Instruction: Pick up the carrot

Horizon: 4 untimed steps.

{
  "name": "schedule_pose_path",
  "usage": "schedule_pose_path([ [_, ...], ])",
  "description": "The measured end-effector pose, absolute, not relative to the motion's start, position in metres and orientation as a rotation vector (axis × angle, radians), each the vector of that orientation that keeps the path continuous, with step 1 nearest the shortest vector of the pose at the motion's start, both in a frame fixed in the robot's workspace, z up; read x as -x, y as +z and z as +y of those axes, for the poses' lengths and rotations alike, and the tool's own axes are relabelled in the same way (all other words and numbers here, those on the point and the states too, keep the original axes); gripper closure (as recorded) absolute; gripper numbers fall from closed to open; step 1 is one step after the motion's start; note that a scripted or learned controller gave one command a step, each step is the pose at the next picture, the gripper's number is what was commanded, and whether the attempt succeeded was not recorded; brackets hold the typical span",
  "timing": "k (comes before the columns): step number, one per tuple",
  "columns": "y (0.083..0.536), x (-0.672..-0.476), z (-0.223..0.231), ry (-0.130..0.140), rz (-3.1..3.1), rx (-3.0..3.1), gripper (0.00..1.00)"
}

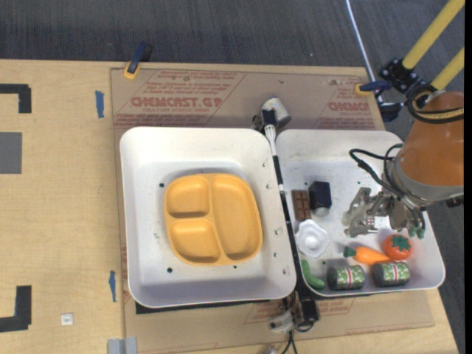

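Observation:
The carrot (369, 255), orange with a green tip at its left end, lies near the front of the right bin (335, 157). A red tomato (398, 246) sits right beside it. My gripper (366, 214) hangs over the right bin, just above and slightly behind the carrot, with nothing visibly held between its metal fingers (358, 216). The grey arm with its orange band (436, 150) reaches in from the right.
In the right bin also lie two green-labelled cans (346, 276) (391, 273), a white cup (312, 236), a dark block (319, 194), a brown chocolate bar (300, 203) and a green bean (311, 273). The left bin (140, 198) holds a yellow divided plate (212, 217).

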<state>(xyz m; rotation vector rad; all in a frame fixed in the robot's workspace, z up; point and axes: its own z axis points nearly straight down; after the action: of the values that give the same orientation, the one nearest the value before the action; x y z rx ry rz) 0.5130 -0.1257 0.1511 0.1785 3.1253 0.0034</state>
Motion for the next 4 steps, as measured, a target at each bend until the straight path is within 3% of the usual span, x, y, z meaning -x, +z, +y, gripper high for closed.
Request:
schedule_pose_path([
  [1, 0.151, -0.513, -0.126, 0.003, 3.126, -0.178, 0.00],
  [2, 0.087, -0.482, -0.133, -0.001, 3.127, 0.187, 0.00],
  [3, 0.086, -0.513, -0.123, -0.001, 2.966, 1.021, 0.00],
  [4, 0.086, -0.491, -0.137, -0.003, 2.919, 1.135, 0.00],
])
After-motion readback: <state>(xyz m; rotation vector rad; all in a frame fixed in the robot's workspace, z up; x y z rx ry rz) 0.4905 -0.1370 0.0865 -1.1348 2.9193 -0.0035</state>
